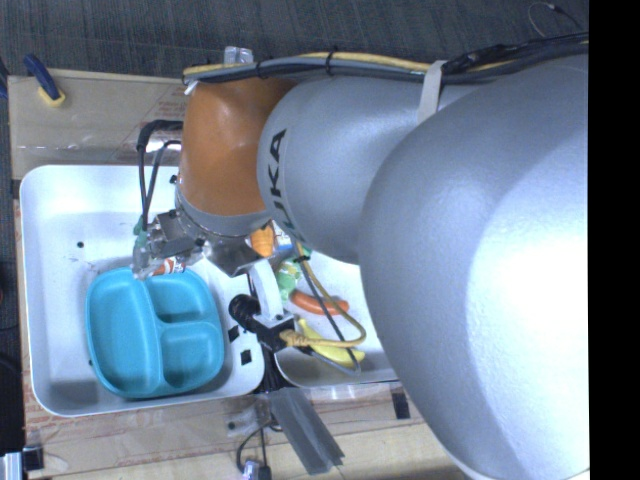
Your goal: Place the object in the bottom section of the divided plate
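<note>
- Where the view begins at its left, the left white bin (45,268) holds a blue divided plate (155,333), with one long section on its left and two smaller sections on its right (all three look bare).
- Just above the plate's upper rim sits the gripper (160,258), low in that bin; a small object (172,265) with a reddish patch shows right at its tip, but whether it is gripped or merely lying beside the plate cannot be told, and neither can the gripper's spread.
- Judged from this, the step in hand is the carry or release over the plate; the object is not yet in any section.
- The next move calls for bringing the tip over the plate's bottom section, the compartment nearest the lower edge of the view, and letting go there, clear of the dividing ridges.
- Further right, the grey arm (450,248) with its orange band (225,148) covers much of the right white bin (300,376).
- In that bin's visible part lie an orange carrot-like piece (325,305), a yellow banana-like piece (330,348) and something green (290,273), close together.
</note>
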Available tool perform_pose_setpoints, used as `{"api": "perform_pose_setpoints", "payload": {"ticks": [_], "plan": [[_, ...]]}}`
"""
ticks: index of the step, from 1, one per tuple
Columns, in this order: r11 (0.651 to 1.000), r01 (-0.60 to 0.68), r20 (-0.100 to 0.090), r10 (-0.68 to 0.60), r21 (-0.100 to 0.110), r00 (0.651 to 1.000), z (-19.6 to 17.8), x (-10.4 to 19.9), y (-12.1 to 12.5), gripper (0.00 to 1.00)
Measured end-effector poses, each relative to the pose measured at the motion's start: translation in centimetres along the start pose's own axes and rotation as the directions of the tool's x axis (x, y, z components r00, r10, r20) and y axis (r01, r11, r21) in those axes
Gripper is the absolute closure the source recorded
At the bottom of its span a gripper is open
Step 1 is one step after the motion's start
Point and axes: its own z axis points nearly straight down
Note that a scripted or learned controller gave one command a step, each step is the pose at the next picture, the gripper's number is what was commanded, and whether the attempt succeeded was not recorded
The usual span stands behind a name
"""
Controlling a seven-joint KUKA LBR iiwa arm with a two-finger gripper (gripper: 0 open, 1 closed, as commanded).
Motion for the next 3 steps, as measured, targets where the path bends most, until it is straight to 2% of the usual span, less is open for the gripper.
{"api": "perform_pose_setpoints", "payload": {"ticks": [1, 2, 3], "plan": [[0.997, -0.075, 0.001, 0.075, -0.002, 0.997, -2.1, 2.4, -1.3, 1.00], [0.999, 0.053, 0.000, -0.053, -0.004, 0.999, -9.0, 1.9, -1.3, 1.00], [0.999, 0.053, 0.000, -0.053, -0.003, 0.999, -9.0, 1.9, -1.3, 0.00]]}}
